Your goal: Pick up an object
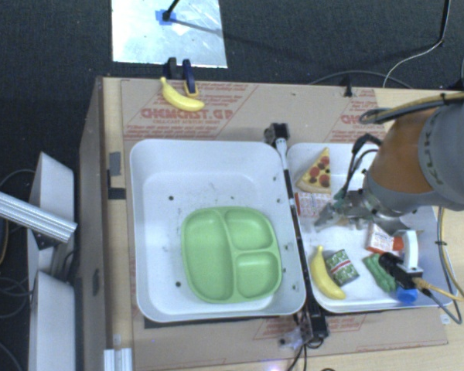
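My gripper [339,212] hangs low over the middle of the right bin [356,303], just right of a white card with red print [310,204]. A toy pizza slice [318,171] lies at the bin's back left. Toward the front left rest a yellow banana [325,273] and a green-and-white packet [342,267]. A red-and-white packet [380,240], a green object [379,273] and a blue piece [406,294] lie to the gripper's right and front. I see nothing held.
The left bin [158,176] holds a green divided plate [232,252]. A second banana [179,96] lies on the cardboard behind the bins, next to a blue clip [188,76]. The divider between the bins [288,199] runs close to the gripper's left.
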